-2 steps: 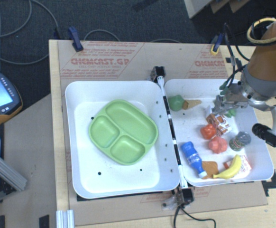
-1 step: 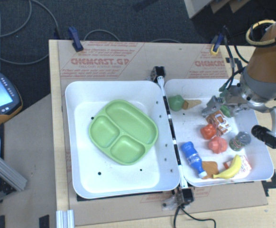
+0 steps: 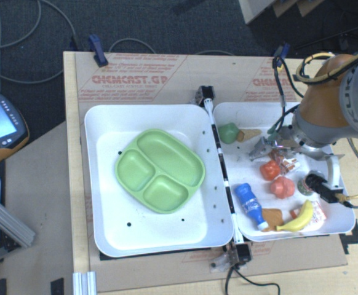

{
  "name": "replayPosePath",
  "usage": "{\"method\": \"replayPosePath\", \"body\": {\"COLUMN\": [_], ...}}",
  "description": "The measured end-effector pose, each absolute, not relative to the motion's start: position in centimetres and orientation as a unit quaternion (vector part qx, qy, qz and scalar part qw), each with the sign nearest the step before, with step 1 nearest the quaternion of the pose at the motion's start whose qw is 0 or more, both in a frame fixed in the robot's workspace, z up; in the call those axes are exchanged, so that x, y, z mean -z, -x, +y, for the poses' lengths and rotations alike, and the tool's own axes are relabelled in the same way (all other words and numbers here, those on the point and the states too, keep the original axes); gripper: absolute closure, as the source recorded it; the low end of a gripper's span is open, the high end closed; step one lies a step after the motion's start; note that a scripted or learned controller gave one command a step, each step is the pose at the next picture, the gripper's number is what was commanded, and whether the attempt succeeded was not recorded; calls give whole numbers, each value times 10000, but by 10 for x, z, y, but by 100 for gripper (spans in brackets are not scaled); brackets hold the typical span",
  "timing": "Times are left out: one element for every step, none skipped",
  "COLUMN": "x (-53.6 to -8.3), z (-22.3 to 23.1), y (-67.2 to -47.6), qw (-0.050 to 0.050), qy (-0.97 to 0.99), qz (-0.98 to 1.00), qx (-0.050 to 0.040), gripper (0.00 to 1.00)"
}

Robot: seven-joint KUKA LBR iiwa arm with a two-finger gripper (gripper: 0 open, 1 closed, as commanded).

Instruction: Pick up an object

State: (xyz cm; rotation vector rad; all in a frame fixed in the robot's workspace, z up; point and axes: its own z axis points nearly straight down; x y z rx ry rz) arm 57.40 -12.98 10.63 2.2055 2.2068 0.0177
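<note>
Toward the counter's point(image 3: 136, 78) left edge, I am seeing the left bin point(image 3: 105, 165) carrying a green divided plate point(image 3: 160, 171), lying flat near the bin's middle. None of my candidates are sitting there.

Moving right past the divider, I am finding the right bin point(image 3: 253, 112) holding all the pickable things. A green round object point(image 3: 229, 132) is lying near the bin's far-left corner, with a small tan piece point(image 3: 248, 136) just beside it. A blue bottle point(image 3: 250, 205) is lying on its side along the bin's left wall, a brown piece point(image 3: 272, 216) touching its cap end. A yellow banana point(image 3: 298, 217) is resting near the bin's front edge. Between these, a red-orange object point(image 3: 270, 170) and a pink-red object point(image 3: 283, 187) are sitting close together.

Further right, the arm point(image 3: 336, 103) is reaching in over the bin's far-right part, and the jaws point(image 3: 276, 147) are hanging just above the red-orange object. I cannot tell how far apart they are standing, nor whether they are gripping anything; wrapper-like clutter is blurring that spot.

I am judging the red-orange object the likeliest target. To do this well, I would be centring over it, keeping clear of the pink-red neighbour, descending straight, and closing only once the object is sitting squarely between the fingers. Crowding there is risking a glancing, failed grip.
</note>
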Motion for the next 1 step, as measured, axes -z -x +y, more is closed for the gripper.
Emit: {"method": "replayPosePath", "body": {"x": [-98], "z": [-138], "y": [-573], "qw": [125], "qy": [-7059], "qz": [7081], "qx": [-92], "gripper": [0]}}
